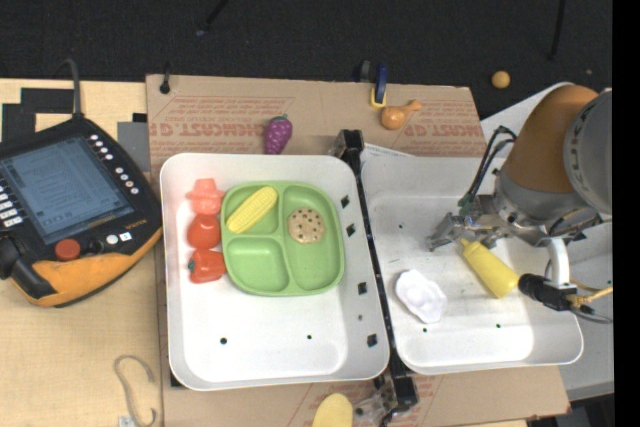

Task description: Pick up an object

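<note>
Looking down, we see gripper (462, 233) low in right bin (500, 343), fingers spread apart, nothing between them. Yellow bottle (489, 268) lies just beside gripper. White lump (420, 296) sits near. Green tray (282, 270) with corn (249, 208), cookie (306, 226) in left bin (260, 350).

Glossy green plastic tray (283, 267), smooth white plastic bins (270, 355), matt brown cardboard (220, 120), yellow plastic bottle (489, 269).

A yellow bottle (489, 267) lies on its side in the right bin (500, 345), slanted down toward the right. A crumpled white object (420, 296) lies near it, toward the bin's left front.
</note>
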